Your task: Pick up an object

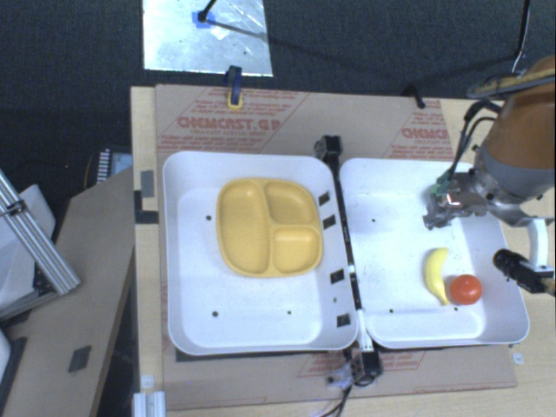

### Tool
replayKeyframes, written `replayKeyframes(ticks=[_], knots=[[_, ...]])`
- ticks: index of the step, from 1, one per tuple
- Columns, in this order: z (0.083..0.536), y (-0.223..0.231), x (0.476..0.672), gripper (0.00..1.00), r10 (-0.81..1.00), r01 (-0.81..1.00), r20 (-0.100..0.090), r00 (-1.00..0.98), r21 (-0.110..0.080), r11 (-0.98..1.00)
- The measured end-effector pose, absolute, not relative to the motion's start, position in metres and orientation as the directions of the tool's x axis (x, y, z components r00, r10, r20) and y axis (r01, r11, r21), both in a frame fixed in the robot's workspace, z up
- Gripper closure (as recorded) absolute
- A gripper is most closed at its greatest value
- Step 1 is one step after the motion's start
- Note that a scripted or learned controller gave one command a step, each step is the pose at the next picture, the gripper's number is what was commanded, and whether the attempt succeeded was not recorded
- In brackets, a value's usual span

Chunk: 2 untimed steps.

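At the near edge of the bench (261, 373), just in front of where the two bins meet, a small tangle of dark cable and a clamp (360, 367) sits on the brown board. Behind it lie the two white bins side by side. The left bin (187, 315) carries a yellow divided plate (268, 227), lying flat a little behind its middle, three compartments, nothing in them.

The right bin (382, 268) is where the work is. A banana (435, 274) lies toward its near right part, its long axis running roughly front to back with a slight curve, and an orange-red ball, perhaps a tomato (466, 289), sits touching or just beside the banana's near end, on its right.

The arm (526, 137) comes in from the right over the far right part of this bin, and its gripper (445, 205) hangs above the bin floor, further back than the fruit. From where I stand I cannot tell how the gripper is set, open or closed; the tip is a dark jumble. Nothing seems to be carried in it.

So the banana lies nearer the front of the bin than the gripper and almost straight ahead of it, no great way off. I'd judge that the coming move means drawing toward the front edge and descending, closing across the banana's narrow width, not along its length. The ball crowding it could get nudged.
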State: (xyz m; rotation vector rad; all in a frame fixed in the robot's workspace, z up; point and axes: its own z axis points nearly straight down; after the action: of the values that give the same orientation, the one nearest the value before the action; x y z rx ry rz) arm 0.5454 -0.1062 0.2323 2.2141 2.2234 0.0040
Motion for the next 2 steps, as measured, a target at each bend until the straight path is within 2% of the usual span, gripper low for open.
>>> replayKeyframes(ticks=[1, 2], knots=[[0.241, -0.056, 0.553, 1.0, 1.0, 1.0, 0.001, -0.008, 0.003, 0.008], [0.237, 0.001, 0.571, 1.0, 1.0, 1.0, 0.001, -0.01, 0.003, 0.01]])
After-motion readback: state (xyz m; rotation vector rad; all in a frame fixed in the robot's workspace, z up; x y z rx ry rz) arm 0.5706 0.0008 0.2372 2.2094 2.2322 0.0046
